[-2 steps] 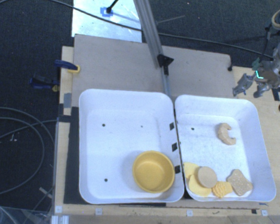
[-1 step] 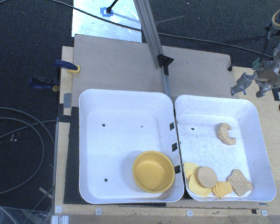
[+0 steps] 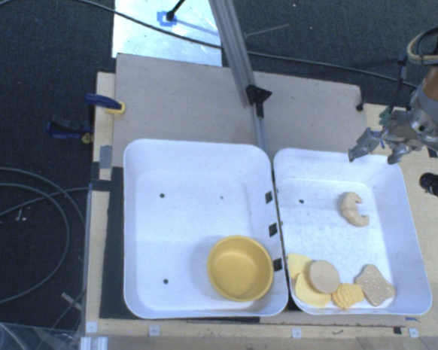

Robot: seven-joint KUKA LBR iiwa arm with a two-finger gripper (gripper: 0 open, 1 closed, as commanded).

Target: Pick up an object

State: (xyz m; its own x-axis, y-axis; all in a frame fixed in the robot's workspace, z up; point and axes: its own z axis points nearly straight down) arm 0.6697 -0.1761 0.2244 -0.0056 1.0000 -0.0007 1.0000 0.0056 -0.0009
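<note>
My gripper [image 3: 379,148] hangs over the far edge of the right bin [image 3: 408,223], fingers spread apart and nothing between them. A beige croissant-shaped piece [image 3: 354,209] lies in the right bin below the gripper, well apart from it. Along that bin's near edge sit a yellow flat piece [image 3: 302,283], a tan round disc [image 3: 323,276], a yellow waffle-like cracker [image 3: 347,295] and a brown toast-like slice [image 3: 375,285]. A yellow bowl [image 3: 240,267] stands upright in the left bin [image 3: 149,203] at its near right corner.
A slanted metal pole [image 3: 236,51] crosses the back of the bench and ends near the seam between the bins. A blue and yellow clamp [image 3: 96,104] sits at the bench's left edge. Cables run over the floor to the left.
</note>
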